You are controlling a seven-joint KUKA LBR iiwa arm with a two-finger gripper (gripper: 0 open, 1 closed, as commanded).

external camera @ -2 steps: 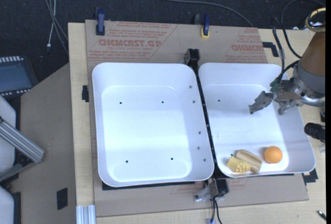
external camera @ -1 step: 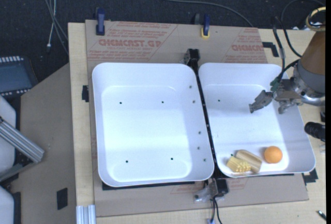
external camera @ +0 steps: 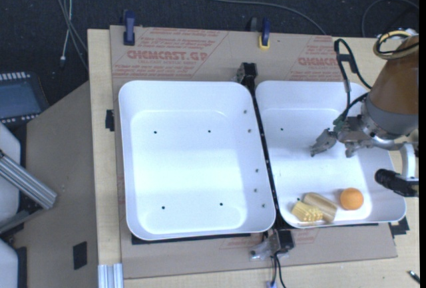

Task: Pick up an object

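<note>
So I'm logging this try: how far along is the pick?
Nothing looks picked yet. The orange ball, the tan piece and the yellow corn-like piece all lie at the right bin's near edge. The claw hangs over bare bin floor, apart from them. Reaching, gripping and lifting remain.

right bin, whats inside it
An orange ball, a tan block and a yellow corn-like piece lie near its front rim. The claw hangs above the middle; the floor beneath it is hidden.

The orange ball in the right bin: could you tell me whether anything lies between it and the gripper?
Nothing visible does. The gripper hangs over bare bin floor, and the orange ball lies nearer the front rim, with the corn cob off to its left.
</note>
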